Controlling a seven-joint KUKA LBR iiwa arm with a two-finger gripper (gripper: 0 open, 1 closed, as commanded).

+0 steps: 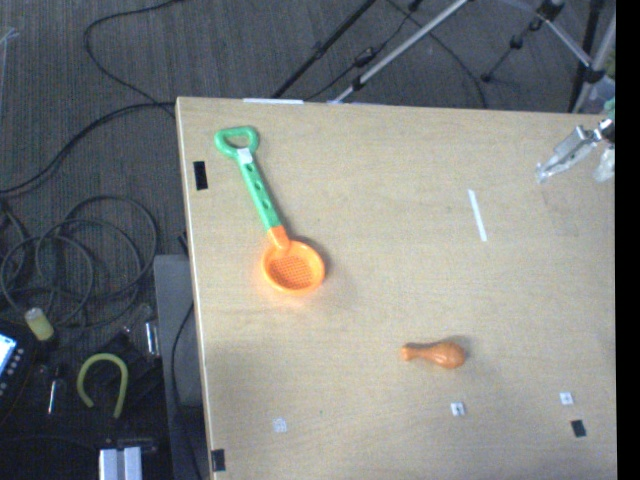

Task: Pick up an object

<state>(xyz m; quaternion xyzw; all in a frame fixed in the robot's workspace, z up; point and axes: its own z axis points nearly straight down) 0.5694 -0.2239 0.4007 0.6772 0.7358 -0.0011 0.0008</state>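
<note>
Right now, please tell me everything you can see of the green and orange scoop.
The scoop looks like plastic: a green handle with small holes and a loop at its far end, and a round orange perforated bowl at its near end. It lies flat on the light wooden bench, in the left part, handle slanting up-left. Nothing else touches it.

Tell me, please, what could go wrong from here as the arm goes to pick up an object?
1. The gripper sits at the far right edge, well away from the orange drumstick toy and the green-handled strainer scoop; a long reach may land off target.
2. The drumstick toy looks small and rounded, so it could roll aside.
3. The scoop lies flat and may slip.
</note>
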